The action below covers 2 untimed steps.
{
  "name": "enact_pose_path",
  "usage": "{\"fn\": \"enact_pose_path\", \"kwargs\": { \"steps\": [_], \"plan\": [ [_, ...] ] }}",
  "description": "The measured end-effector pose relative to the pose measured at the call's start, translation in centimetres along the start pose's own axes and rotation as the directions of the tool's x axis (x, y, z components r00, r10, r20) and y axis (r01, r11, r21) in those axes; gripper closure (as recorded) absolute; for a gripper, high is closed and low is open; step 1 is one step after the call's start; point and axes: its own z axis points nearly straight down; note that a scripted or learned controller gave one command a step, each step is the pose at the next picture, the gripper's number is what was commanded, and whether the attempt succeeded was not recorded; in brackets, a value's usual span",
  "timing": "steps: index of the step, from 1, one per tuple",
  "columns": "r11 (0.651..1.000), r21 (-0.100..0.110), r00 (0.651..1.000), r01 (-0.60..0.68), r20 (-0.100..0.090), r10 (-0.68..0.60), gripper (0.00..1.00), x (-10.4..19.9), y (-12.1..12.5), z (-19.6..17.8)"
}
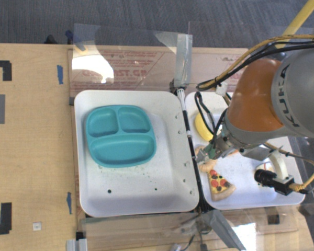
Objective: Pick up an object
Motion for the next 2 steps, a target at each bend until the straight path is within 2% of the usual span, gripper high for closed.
{"fn": "enact_pose_path", "kwargs": {
  "steps": [1,2],
  "plan": [
    [0.828,-0.006,0.828,-0.56,-0.001,0.56,1.0,2.7,3.2,0.1],
    [0.299,-0.002,0.299,-0.954,-0.003,0.954,1.0,6.8,1.5,-1.0]
  ]
}}
